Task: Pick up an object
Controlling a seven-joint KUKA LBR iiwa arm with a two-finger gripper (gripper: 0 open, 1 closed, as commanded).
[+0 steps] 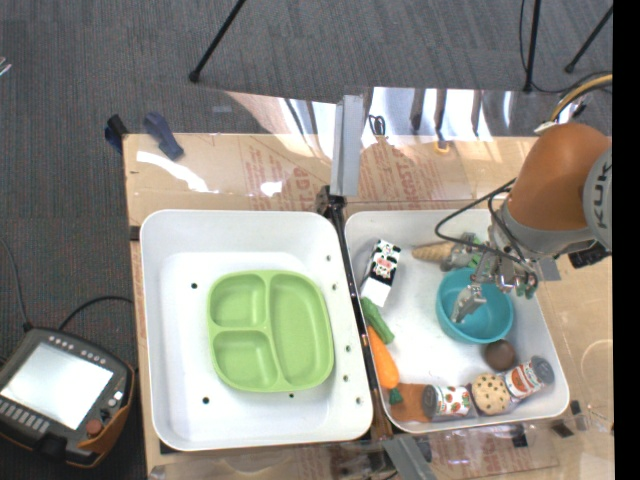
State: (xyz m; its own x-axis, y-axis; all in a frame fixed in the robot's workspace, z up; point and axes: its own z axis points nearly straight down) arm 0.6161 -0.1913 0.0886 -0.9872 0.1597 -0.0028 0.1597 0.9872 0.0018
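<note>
Nearest, along the right bin's (556, 368) front wall, lie an orange carrot (384, 363), a small printed can (447, 401), a speckled cookie-like round (490, 394), a second can (527, 376) and a dark brown ball (500, 354); their labels are too small to read. The left bin (160, 268) holds a glossy lime plastic tray (270, 330) with 3 compartments. Mid-bin, a smooth teal bowl (475, 313) sits under the gripper (466, 306), whose 2 metal fingers hang narrowly spread inside the bowl, gripping nothing. A green pod (378, 320) and a cow-print carton (381, 268) lie left of it. Farther back, a beige cone (432, 253) is partly hidden by the wrist
</note>
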